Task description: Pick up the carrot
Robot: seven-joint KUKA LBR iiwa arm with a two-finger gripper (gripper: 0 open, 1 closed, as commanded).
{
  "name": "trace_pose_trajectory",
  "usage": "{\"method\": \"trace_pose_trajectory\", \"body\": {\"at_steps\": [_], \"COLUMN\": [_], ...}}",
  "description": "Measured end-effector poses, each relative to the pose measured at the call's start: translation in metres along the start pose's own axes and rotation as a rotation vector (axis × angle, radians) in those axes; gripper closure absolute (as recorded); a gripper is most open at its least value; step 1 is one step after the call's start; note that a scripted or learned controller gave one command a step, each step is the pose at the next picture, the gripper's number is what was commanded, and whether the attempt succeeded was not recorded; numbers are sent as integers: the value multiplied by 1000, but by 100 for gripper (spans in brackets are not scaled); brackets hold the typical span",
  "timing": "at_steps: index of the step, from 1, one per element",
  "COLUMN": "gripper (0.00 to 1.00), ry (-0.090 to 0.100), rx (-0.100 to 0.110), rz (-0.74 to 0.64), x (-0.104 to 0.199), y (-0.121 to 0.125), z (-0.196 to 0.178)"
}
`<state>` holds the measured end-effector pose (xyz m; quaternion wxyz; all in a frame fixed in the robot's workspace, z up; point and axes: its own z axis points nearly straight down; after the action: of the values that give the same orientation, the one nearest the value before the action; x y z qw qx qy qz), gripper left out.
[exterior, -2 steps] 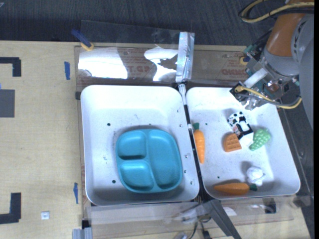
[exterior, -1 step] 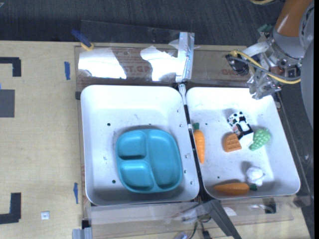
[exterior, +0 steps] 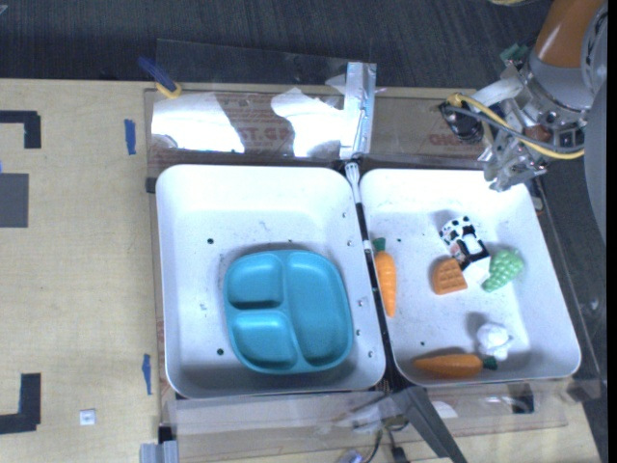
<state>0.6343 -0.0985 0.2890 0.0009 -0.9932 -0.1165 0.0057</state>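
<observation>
Reading the counter from its left side, the left bin (exterior: 183,210) holds a blue divided plate (exterior: 287,309). The right bin (exterior: 549,258) holds the carrot (exterior: 386,280), lying lengthwise against that bin's left wall, orange with a green top pointing to the far edge. A second carrot-like piece (exterior: 449,364) lies along the near edge, beside a white item (exterior: 494,337). Mid-bin sit a black-and-white toy (exterior: 464,239), an orange wedge (exterior: 448,277) and green grapes (exterior: 503,268). The hand (exterior: 509,169) hovers over the far right corner, well apart from the carrot; whether it is open cannot be told. The pick looks not yet begun: approach, grasp and lift remain.
</observation>
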Motion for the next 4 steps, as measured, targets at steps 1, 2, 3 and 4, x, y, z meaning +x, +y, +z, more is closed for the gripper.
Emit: {"method": "trace_pose_trajectory", "body": {"at_steps": [1, 2, 3, 4], "gripper": [100, 100, 100, 0], "ry": [-1, 4, 4, 3], "rx": [3, -2, -1, -1], "rz": [-508, -355, -998, -998], "x": [9, 18, -6, -6], "y": [-11, 44, 51, 51], "z": [69, 59, 38, 38]}}
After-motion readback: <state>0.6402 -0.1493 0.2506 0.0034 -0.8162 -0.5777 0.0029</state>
